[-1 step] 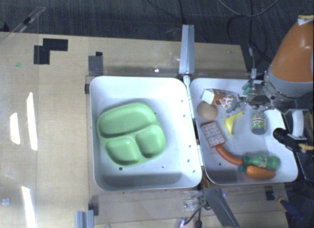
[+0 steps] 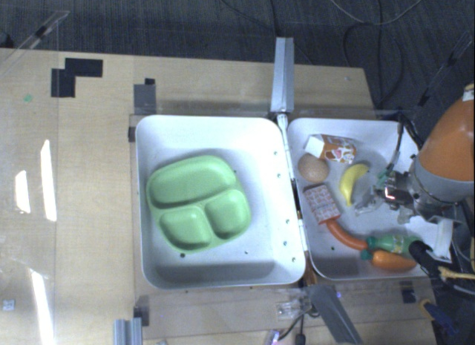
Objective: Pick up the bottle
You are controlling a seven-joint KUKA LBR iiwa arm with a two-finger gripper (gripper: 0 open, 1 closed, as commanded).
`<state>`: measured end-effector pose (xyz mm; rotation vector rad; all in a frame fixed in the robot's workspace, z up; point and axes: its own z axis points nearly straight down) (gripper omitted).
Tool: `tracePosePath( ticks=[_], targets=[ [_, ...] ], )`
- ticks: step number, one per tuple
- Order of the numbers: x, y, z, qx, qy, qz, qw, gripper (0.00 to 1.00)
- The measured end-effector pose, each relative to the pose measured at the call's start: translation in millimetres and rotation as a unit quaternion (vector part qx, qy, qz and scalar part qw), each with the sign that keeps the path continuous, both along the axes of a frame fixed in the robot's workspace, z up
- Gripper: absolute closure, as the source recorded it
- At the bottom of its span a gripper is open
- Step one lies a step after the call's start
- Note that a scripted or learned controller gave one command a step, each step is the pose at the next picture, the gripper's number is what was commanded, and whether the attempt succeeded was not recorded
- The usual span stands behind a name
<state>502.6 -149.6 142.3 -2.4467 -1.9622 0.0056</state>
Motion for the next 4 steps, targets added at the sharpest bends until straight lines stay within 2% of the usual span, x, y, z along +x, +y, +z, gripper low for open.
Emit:
tracePosePath(
  ticks=[1, 2, 3, 4],
  targets=[
    [-12.1, -29.5, -55.3, -0.0001, -0.006, 0.031, 0.9995, 0.0],
    [-9.7, -29.1, -46.5, -0.0006, -0.008, 0.032, 0.9994, 1.0],
    [-9.8, -29.1, -46.6, -0.0005, -0.008, 0.032, 0.9994, 0.0],
    [-8.8, -28.2, -39.4, 0.0001, -0.007, 0.034, 0.9994, 1.0]
  ],
)
